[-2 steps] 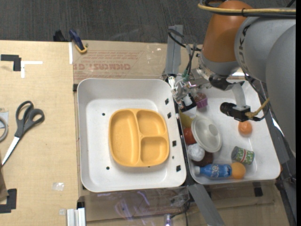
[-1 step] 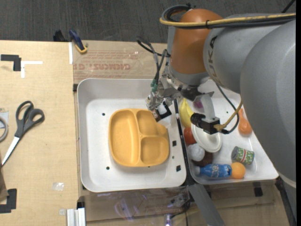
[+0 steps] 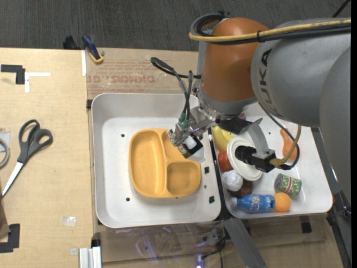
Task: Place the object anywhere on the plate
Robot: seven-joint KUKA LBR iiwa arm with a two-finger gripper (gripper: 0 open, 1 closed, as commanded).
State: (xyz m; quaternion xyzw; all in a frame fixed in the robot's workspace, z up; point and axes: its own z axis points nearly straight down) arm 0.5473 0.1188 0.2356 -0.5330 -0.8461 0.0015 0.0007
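A yellow divided plate (image 3: pixel 159 163) lies in the left white bin (image 3: pixel 111 149). My gripper (image 3: pixel 187 135) hangs over the plate's upper right rim, close to the wall between the two bins. A small black-and-white piece (image 3: pixel 193 144) shows at its tip; I cannot tell whether this is a held object or part of the gripper. The arm's orange band and grey body cover much of the right bin's back.
The right bin (image 3: pixel 312 205) holds a yellow item (image 3: pixel 221 138), a red item (image 3: pixel 224 161), a white cup (image 3: pixel 245 159), a blue bottle (image 3: pixel 254 203), an orange ball (image 3: pixel 283 202), a green can (image 3: pixel 288 183) and an orange stick (image 3: pixel 288 144). Scissors (image 3: pixel 25 149) lie on the bench at left.
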